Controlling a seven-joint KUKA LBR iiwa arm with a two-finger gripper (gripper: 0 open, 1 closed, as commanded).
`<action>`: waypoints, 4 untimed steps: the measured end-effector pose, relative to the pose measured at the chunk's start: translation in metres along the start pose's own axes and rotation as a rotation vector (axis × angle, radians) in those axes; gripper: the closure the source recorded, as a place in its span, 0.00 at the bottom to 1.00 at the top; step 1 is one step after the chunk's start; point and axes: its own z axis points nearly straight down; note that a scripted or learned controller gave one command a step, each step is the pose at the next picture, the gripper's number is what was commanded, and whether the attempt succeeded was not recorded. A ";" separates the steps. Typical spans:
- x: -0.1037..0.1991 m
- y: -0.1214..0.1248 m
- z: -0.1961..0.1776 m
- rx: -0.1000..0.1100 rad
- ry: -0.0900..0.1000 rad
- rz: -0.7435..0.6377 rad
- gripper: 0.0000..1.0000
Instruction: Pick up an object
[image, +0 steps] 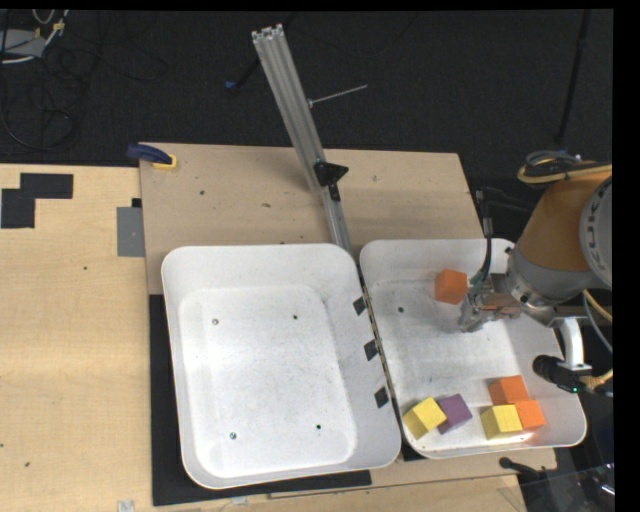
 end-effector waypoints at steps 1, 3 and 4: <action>-0.009 -0.004 -0.056 -0.007 -0.002 -0.005 1.00; 0.036 -0.017 -0.086 0.000 0.002 -0.011 1.00; 0.097 -0.031 -0.089 0.000 0.003 -0.012 1.00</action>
